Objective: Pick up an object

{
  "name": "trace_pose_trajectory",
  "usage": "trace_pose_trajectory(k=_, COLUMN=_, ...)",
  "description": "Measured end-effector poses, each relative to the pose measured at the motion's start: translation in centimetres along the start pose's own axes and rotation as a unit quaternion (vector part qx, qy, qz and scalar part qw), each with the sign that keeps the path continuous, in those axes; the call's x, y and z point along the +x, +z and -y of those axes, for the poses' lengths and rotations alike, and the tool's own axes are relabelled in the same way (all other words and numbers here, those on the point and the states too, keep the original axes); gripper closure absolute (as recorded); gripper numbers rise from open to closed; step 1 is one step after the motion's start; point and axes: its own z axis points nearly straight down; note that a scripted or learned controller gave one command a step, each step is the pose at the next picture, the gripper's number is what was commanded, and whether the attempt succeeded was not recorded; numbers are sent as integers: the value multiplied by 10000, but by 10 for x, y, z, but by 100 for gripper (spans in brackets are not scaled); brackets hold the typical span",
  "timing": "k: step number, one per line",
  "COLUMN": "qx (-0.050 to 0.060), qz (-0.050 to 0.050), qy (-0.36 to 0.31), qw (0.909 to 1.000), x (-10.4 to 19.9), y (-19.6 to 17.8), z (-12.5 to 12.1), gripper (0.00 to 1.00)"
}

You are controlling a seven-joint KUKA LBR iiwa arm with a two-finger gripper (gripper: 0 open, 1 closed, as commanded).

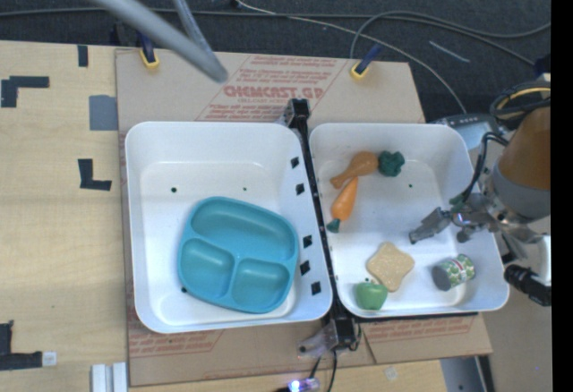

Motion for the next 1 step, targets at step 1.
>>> trace_pose_trajectory(k=1, qx=-34, qz=16, qy=7, qw=10000, x=0, y=52, z=0, gripper=0)
